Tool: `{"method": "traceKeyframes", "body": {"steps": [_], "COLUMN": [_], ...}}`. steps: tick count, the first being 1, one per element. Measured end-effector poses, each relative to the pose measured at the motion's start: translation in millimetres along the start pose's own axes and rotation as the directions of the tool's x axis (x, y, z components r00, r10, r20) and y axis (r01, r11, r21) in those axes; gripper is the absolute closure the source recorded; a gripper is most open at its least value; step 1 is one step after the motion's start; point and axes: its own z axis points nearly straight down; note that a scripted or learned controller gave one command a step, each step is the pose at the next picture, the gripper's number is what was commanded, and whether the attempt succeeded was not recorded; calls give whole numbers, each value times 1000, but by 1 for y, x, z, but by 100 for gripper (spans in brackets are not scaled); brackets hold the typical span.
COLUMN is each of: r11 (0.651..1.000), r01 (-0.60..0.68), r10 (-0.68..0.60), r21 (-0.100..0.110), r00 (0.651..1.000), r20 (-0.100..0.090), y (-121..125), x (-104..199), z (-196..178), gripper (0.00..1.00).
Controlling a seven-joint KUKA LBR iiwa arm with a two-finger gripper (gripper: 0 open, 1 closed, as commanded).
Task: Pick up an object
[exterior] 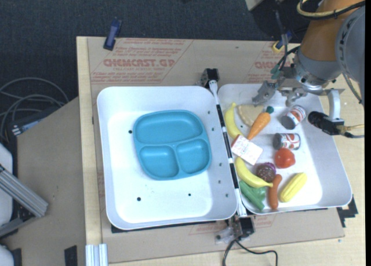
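Hovering at the right bin's [333, 160] far edge, your fingers [282, 93] look spread with nothing between them, and the carrot [259, 125] lies just toward the near edge, long axis slanting across the bin.

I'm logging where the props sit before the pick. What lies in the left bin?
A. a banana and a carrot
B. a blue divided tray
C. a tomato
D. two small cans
B: the blue divided tray lies alone in the left bin.
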Motion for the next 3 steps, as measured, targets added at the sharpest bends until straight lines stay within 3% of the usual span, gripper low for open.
{"method": "traceKeyframes", "body": {"steps": [1, 2, 3], "r11": [1000, 1000, 1000], "r01": [-2, -2, 0], "r10": [2, 2, 0], "r21": [0, -3, -2], "r00": [1000, 1000, 1000], "r20": [1, 2, 1], "y": [-24, -24, -93], "x": [13, 13, 61], "z": [73, 62, -28], "gripper": [0, 100, 100]}}
